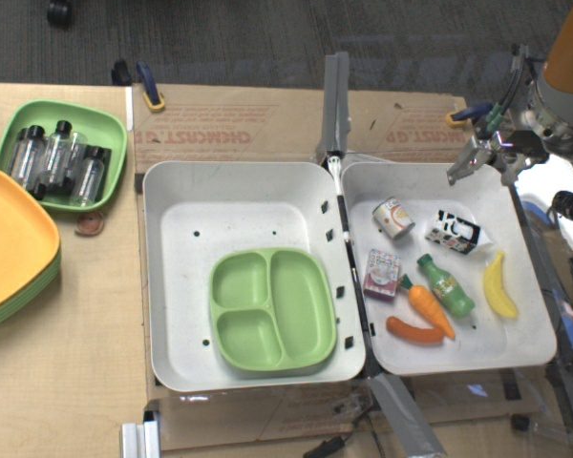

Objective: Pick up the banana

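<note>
Single fixed cam, mounted above the tabletop (pixel 67 389), looking down at a slant. Mid-range: both bins fit in frame, left bin (pixel 172 256) near center, right bin (pixel 530 351) toward the right side. Dark floor (pixel 267 17) runs along the top. Arm (pixel 554 93) enters at upper right.

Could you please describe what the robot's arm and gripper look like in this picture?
The KUKA arm shows an orange band over grey casing at the view's right edge. Thin cables, one greenish, run along the wrist to a silver-grey metal gripper with slim jaws.
</note>
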Tool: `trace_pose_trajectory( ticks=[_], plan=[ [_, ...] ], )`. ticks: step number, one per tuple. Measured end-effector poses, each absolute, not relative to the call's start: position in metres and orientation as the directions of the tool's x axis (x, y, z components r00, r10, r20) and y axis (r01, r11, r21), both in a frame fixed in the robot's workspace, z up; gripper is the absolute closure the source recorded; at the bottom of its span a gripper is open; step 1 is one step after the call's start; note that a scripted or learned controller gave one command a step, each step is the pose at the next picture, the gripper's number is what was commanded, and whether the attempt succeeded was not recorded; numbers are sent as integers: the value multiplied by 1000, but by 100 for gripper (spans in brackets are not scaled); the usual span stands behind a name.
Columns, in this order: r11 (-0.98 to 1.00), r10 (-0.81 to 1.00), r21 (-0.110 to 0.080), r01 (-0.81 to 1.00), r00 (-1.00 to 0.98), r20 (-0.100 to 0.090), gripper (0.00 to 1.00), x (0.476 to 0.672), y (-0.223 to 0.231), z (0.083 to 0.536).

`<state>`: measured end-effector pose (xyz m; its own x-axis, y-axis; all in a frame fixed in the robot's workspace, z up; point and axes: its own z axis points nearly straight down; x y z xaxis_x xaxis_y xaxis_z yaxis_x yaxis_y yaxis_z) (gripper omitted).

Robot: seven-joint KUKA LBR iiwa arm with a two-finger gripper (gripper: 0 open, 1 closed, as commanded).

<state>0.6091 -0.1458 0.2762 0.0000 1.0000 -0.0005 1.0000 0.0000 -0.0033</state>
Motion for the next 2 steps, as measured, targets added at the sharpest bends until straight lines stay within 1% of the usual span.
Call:
trace_pose_trajectory(
  ticks=[1,2],
  plan=[
    [131,991,15,991,-131,-8,0,608,-173,116],
    [42,999,-3,999,-42,6,0,536,-211,91]
  ],
)
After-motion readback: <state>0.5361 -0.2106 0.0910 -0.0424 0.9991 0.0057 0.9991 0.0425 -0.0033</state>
